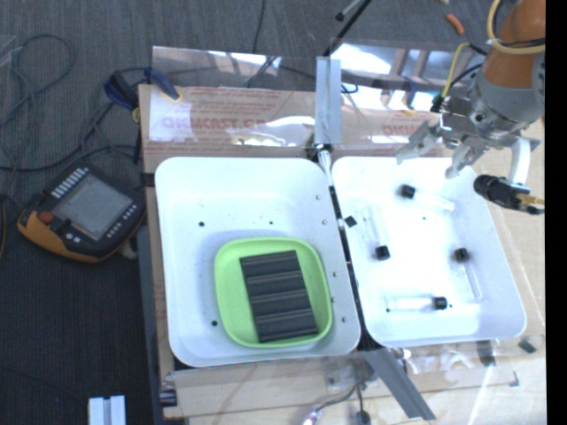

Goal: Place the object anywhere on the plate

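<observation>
Nearest the camera, in the lower middle of the frame, the lime-green square plastic plate (229,264) sat in the left shallow white bin (177,237), w/ a dark grey ribbed rectangular block (279,296) lying flat across most of it, so the task's thing looked to be on the plate already. Judging by looks, the block was stiff, prob. light rubber or foam, grooved on top and not slippery; not fragile. If it needed re-taking, best hold would be across its short width, pads on the two long sides, near the middle so it wouldn't tip. To the right, the other shallow white bin (496,317) held small stuff: a clear tube w/ black cap (416,305) near its lower edge, plus a few small black caps (382,252) scattered mid-bin, all well apart from the plate. Farther back, upper right of the frame, the two-finger gripper (440,153) hung over the right bin's far edge, fingers spread apart and nothing between them. Beyond the bins, a cardboard sheet under clear film (230,122) ran along the back, and a grey-orange teach pendant (78,213) lay on the floor at left.
</observation>
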Motion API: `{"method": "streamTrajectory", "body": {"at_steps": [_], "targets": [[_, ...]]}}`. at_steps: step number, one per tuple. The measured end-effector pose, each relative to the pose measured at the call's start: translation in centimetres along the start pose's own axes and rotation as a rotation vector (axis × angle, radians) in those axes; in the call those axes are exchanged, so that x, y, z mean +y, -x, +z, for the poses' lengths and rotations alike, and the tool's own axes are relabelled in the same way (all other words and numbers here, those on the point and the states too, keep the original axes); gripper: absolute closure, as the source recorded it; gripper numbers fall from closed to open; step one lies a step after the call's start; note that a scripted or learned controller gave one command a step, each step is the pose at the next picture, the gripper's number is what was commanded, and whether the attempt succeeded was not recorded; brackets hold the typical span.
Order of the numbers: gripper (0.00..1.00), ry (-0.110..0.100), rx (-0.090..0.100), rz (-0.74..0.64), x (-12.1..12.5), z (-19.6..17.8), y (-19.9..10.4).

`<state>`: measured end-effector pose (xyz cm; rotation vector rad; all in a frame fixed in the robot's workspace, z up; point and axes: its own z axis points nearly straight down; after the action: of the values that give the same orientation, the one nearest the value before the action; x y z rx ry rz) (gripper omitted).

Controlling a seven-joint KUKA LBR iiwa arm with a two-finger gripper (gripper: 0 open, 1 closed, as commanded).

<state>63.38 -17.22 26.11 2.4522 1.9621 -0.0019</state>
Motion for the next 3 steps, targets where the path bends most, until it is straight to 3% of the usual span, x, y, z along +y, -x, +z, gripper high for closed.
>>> {"method": "streamTrajectory", "body": {"at_steps": [1,3], "targets": [[0.00,-0.002,-0.003,0.060,2.4,4.5,0.2],[0.00,-0.002,-0.003,0.083,2.2,4.4,1.9]]}}
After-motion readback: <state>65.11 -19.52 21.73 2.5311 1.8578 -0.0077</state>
